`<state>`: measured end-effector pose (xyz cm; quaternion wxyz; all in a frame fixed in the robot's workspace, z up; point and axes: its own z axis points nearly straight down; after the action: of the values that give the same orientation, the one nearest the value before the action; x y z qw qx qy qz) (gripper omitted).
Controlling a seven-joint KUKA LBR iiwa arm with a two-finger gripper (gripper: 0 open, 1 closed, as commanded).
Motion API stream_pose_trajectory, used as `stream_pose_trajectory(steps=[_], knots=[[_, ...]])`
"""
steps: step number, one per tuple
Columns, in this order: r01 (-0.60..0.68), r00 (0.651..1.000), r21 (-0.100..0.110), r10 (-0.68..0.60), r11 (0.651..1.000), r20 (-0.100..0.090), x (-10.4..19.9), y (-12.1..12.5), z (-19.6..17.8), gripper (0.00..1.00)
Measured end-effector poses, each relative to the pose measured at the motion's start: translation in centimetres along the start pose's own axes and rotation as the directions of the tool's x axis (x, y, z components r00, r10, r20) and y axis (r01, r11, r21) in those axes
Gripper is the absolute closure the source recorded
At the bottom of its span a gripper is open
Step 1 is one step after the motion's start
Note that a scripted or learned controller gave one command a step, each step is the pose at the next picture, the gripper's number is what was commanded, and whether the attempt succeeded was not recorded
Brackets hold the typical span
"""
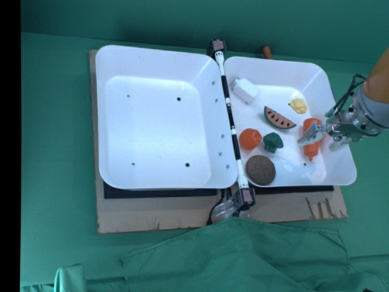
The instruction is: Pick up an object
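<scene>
Camera view, progress: grasp not yet secured; nothing lifted.
Gripper (311, 137): low over the right white plastic bin (340, 176), jaws parted, straddling the orange carrot-shaped toy (312, 149).
Carrot: lies on the bin floor near the right wall.
Left: close, lift.
Surface: green-draped desk (55, 132), cardboard sheet (170, 219) under the bins.

A robotics lab test bench: two shallow white bins (163, 117) sit side by side on a cardboard sheet (182, 215) over a table (55, 132) draped in green cloth, with toy food in the bin right of the divider (228, 111).
</scene>
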<state>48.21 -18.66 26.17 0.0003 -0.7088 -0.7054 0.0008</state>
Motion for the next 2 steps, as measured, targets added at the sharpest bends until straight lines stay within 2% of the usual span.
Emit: stream_pose_trajectory(steps=[1, 2], knots=[[0.000, 1.000, 0.002, 0.000, 1.000, -0.001, 0.5, -0.9, 5.4, 0.00], [0.000, 1.000, -0.009, 0.000, 1.000, 0.002, 0.2, -0.6, 7.9, 0.00]])
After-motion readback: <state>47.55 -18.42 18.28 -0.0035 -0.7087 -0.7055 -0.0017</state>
